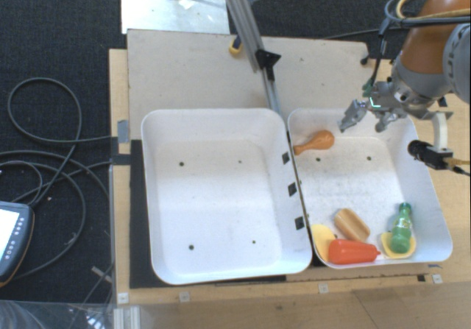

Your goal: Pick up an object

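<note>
The claw (366, 116) hangs over the far rim of the right bin (423, 180), its two fingers spread apart with nothing between them. Just beside it, toward the divider, a drumstick (316, 142) lies near the far wall, apart from the fingers. The bin's middle floor is bare. Crowded along the near edge are a yellow piece (321, 236), a carrot (352, 251) touching it, a bun (352, 224) just behind, and a green bottle (400, 229) in the near right corner. The left bin (158, 173) sits alongside on the tabletop (184, 70).
</note>
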You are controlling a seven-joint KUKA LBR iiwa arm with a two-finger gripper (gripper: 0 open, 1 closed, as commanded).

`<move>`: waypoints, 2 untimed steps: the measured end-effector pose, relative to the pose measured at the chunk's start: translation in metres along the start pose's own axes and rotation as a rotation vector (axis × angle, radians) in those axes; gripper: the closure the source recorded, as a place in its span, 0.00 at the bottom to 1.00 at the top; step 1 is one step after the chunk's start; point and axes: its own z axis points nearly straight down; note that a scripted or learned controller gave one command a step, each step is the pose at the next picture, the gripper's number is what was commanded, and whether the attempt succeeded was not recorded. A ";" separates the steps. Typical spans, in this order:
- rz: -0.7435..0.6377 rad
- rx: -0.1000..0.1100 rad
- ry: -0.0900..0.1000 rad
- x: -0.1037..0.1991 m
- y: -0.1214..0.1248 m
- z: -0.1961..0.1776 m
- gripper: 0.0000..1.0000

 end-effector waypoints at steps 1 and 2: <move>-0.002 -0.004 -0.002 0.000 0.001 -0.003 0.00; 0.000 0.001 -0.001 0.002 0.000 0.060 0.00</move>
